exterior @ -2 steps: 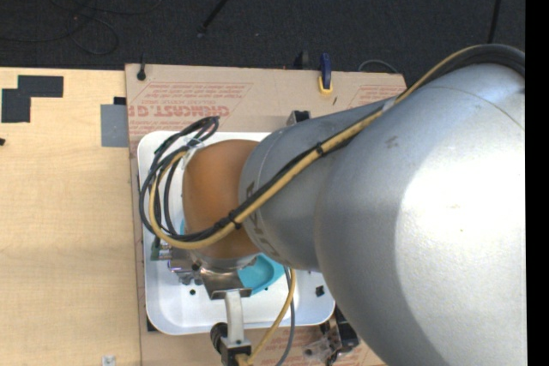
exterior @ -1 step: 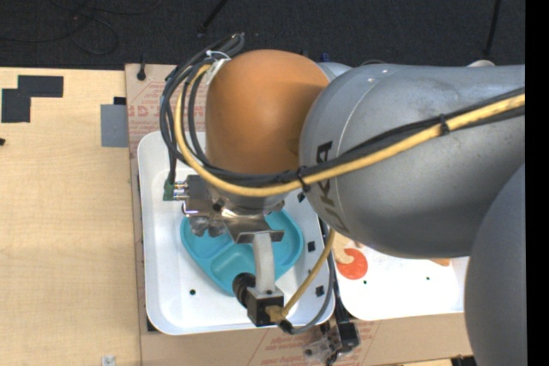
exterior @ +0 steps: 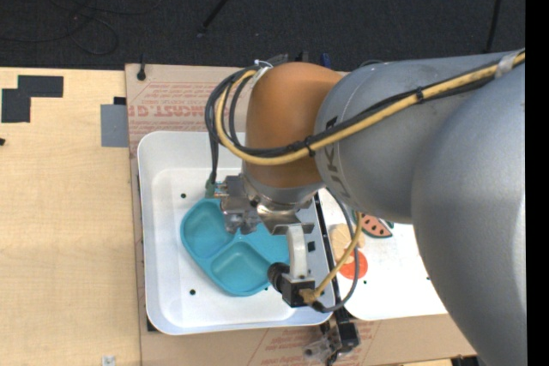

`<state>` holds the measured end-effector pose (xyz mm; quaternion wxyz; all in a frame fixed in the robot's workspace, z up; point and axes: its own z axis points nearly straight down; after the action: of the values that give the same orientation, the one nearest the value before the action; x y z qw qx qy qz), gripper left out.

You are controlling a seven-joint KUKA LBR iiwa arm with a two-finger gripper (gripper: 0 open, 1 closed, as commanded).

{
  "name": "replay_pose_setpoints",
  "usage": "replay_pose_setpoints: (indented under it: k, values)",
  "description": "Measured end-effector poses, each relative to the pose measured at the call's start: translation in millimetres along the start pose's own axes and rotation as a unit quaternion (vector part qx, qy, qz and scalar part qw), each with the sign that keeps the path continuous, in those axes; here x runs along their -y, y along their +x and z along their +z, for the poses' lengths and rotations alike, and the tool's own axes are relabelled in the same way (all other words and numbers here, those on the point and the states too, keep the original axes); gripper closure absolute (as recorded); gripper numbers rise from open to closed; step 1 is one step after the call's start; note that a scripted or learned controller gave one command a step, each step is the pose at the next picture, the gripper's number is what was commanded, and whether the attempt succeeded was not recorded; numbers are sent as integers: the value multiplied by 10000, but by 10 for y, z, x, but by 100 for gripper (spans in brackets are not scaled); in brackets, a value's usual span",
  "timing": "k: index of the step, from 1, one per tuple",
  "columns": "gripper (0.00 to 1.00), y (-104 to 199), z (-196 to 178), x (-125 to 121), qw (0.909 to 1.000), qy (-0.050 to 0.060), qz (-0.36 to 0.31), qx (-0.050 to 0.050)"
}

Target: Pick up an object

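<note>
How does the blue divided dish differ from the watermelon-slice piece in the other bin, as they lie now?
The blue dish lies in the left bin; the watermelon slice lies in the right bin. The dish is far larger and plain turquoise with two compartments; the slice is small, red with dark seeds and a green rim. The arm's wrist sits right over the dish's upper edge, while the slice lies to the right of the wrist, partly hidden by the arm. Both rest flat on white bin floors.

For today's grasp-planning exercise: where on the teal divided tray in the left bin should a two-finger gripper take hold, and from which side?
Probably the raised outer rim of the teal divided tray, at its exposed left edge, coming from above. It lies flat in the left bin, so only the thin upright rim or the divider fits between two fingers; the arm covers its right side.
</note>
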<state>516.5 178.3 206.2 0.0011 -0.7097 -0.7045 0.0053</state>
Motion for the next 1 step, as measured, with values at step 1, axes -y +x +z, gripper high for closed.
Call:
replay_pose_setpoints:
  k: [1]
  values:
    - [100, 67, -530, -26, 10000, -37, -38, -28]
